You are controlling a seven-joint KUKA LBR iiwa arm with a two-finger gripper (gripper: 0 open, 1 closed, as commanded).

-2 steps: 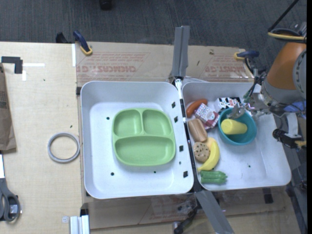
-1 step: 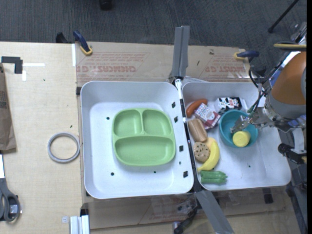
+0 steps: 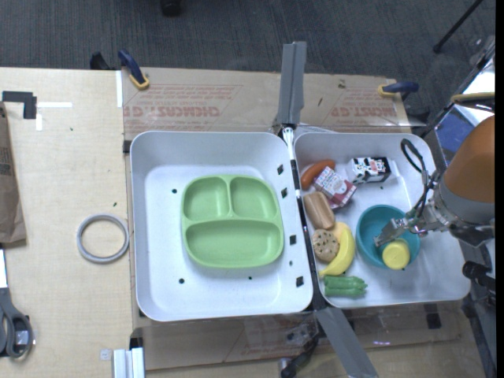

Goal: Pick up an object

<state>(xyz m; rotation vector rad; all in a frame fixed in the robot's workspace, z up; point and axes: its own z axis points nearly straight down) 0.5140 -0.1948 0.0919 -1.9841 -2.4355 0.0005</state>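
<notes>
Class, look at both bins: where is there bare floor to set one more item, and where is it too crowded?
Left bin: bare white floor rings the green plate, widest on its left. Right bin: a bare strip along the near edge, right of the green vegetable. Crowded: its left side, where hot dog, cookie and banana pack together.

Bright, even light, slightly soft focus

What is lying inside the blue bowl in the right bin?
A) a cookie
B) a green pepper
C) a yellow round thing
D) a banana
C: the yellow round thing sits inside the blue bowl, while the banana lies outside it to the left.
</notes>
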